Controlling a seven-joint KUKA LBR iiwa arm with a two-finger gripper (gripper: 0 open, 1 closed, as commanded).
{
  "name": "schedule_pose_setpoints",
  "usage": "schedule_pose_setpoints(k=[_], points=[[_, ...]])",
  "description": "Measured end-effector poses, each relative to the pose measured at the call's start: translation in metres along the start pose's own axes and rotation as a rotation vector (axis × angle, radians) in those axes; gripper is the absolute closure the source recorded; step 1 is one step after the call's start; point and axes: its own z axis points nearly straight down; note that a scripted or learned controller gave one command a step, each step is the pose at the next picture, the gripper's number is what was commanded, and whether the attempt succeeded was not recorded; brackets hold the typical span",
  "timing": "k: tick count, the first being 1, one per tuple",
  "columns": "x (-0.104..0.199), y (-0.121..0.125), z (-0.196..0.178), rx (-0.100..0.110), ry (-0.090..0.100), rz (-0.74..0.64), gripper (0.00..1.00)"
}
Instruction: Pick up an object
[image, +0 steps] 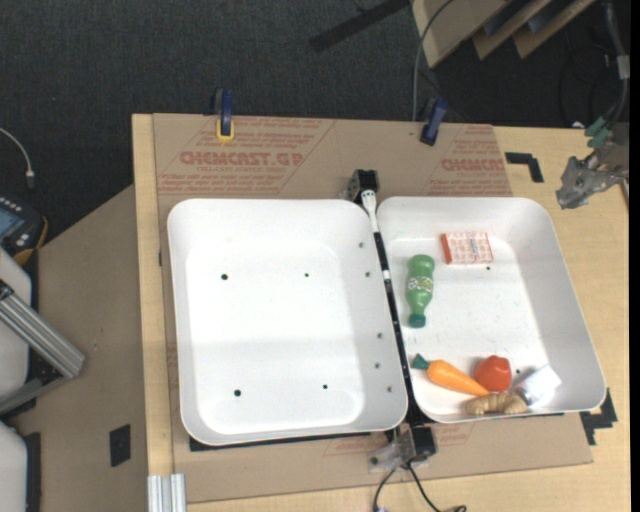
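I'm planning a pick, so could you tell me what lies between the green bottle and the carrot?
Bare white bin floor separates the green bottle from the carrot in the camera view.

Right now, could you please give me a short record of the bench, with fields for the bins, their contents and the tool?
left bin: bare white floor
right bin: holds all the objects
far end: pink box
by the divider: green bottle
near end: carrot, red tomato, ginger root, small white item
tool: outside the right bin's far corner, holding nothing
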Motion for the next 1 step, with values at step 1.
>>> schedule_pose_setpoints(k=[1], points=[[-0.0003, 0.0007, -0.0106, -0.003, -0.002, 0.0, 1.0]])
